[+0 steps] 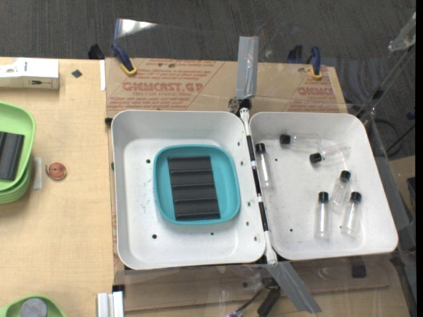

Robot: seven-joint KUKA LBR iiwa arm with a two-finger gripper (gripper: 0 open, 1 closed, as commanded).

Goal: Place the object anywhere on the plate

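Camera view: clear vials (322, 214) lie in the right bin (370, 243), teal plate (196, 183) waits left; pick not begun, jaws' state cannot be told.

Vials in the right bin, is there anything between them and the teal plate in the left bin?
Only the bins' adjoining rims stand between the vials and the teal plate. One vial lies right against that divide. The plate already holds a black ribbed insert covering its middle.

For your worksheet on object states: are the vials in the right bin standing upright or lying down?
Lying down: the vials show their full length against the right bin floor.
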